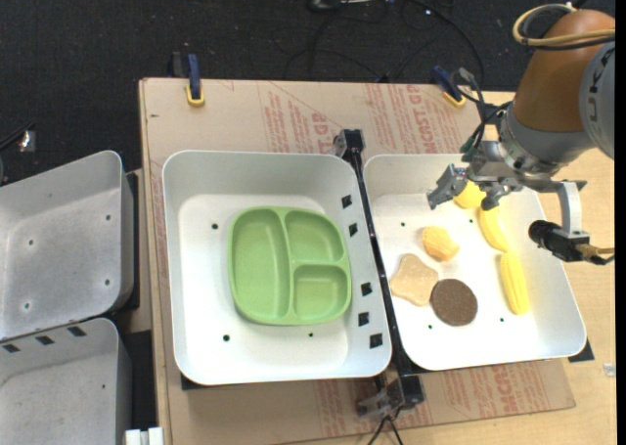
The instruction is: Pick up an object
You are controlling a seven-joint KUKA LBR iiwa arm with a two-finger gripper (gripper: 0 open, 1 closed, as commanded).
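Cardboard-topped bench (254, 115), two white bins side by side. Over the right bin (548, 340) hangs the claw (471, 191), fingers spread apart and straddling a small yellow piece (469, 196) without clamping it. Just below the claw lie a banana (493, 228), a corn cob (514, 283), an orange chunk (439, 243), a toast slice (414, 280) and a brown cookie (454, 302). Far off to its left, a green divided plate (290, 265).

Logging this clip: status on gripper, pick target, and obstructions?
Gripper low over right bin, at yellow toy food. Grasp unconfirmed. Banana close beside it. Green divided plate sits in left bin.
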